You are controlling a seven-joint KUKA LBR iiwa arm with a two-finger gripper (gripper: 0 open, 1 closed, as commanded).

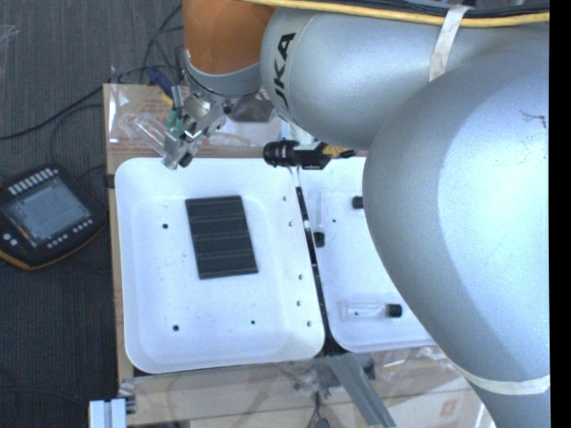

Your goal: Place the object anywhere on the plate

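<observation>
Plate (221, 236) lies lengthwise up my view, top tilted slightly left; pincer (178, 152) near bin corner, can't tell its state.

Plate (221, 236) in L bin (143, 328); vial (366, 310) in R bin (343, 239).

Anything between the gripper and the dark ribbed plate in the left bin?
No: the camera view shows just bare white bin floor between the gripper and the plate.

One fixed camera above the bench, looking down at a slant.

It takes in the left bin (143, 266) whole and part of the right bin (343, 239); the arm (428, 150) enters from the right, close to the lens and hiding much of that side.
</observation>
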